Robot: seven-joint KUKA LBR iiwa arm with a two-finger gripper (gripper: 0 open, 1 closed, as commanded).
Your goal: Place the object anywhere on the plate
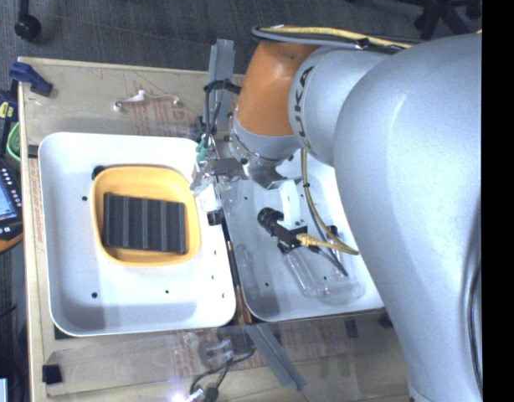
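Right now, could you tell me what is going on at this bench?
A grey KUKA arm reaches in over two white bins. Its gripper hangs near the divide between them, at the right edge of the yellow plate, which sits in the left bin with a dark ridged insert. A clear object lies in the right bin. Nothing visible sits between the fingers.

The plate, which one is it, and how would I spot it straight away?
Look at the two white bins side by side and take the left bin. The plate lies flat in it, a rounded-square yellow dish with a dark ribbed centre. It is the one yellow thing among white surfaces, just left of the gripper.
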